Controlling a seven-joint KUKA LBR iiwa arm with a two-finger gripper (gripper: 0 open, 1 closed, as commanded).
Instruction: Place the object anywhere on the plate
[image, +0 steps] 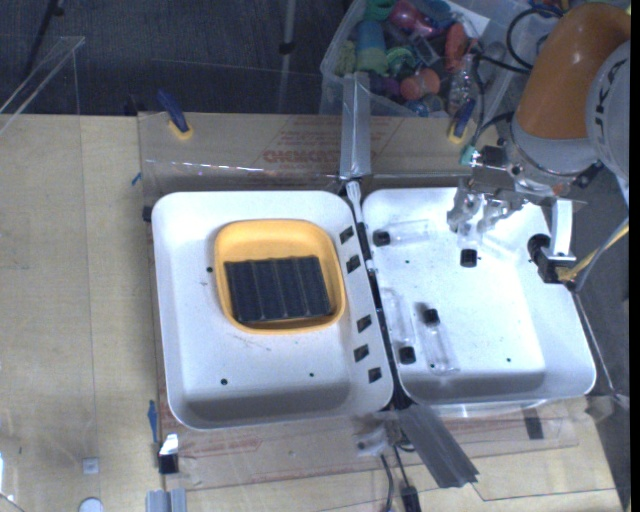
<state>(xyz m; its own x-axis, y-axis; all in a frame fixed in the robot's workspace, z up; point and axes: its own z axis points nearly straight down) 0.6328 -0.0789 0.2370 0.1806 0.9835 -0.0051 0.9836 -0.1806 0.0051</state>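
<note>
A yellow plate (275, 243) with a dark ribbed insert (277, 287) lies in the left bin (190, 380). In the right bin (520, 360), a clear plastic object with black ends (425, 335) rests near the left wall. A second clear piece with a black cap (398, 236) lies toward the back left. My gripper (474, 222) hangs over the back of the right bin, just above a small black piece (467, 257). Nothing shows held in it.
A divider with black clips (360, 300) separates the two bins. A clear tub of coloured toys (410, 45) stands behind the bench. The arm's orange band (565, 70) and cables fill the back right corner.
</note>
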